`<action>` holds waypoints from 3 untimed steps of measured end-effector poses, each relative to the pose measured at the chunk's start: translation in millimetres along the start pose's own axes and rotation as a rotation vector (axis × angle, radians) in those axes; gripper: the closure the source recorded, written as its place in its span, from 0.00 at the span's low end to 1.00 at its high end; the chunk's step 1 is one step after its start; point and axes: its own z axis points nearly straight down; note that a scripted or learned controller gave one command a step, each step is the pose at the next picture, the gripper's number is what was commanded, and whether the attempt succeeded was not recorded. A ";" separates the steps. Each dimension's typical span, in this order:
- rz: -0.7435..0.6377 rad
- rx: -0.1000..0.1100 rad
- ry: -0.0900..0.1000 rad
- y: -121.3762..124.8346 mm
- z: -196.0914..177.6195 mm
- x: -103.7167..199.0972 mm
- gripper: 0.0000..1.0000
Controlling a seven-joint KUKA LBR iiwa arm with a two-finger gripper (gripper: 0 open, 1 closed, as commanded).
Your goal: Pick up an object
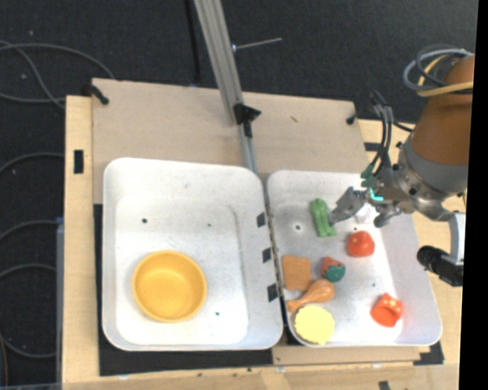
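My gripper (365,211) hangs open over the upper part of the right bin (400,321), with nothing between its fingers. One finger (345,207) points toward a green block (322,217) just to its left; the other finger (385,215) sits above a red tomato-like piece (360,244). Lower in the same bin lie an orange-brown slab (296,273), a small red and teal piece (332,269), a tan drumstick shape (312,295), a yellow disc (314,323) and a red-orange pepper (386,310).
The left bin (146,193) holds a yellow bowl (169,286) near its front. A slanted metal pole (226,63) runs from the top of the view down to the gap between the bins. Cables lie on the dark floor at left.
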 end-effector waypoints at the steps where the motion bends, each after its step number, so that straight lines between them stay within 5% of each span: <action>1: 0.001 0.004 -0.002 -2.0 42.1 0.0 0.00; 3: 0.003 0.004 0.000 2.3 164.2 -0.7 0.00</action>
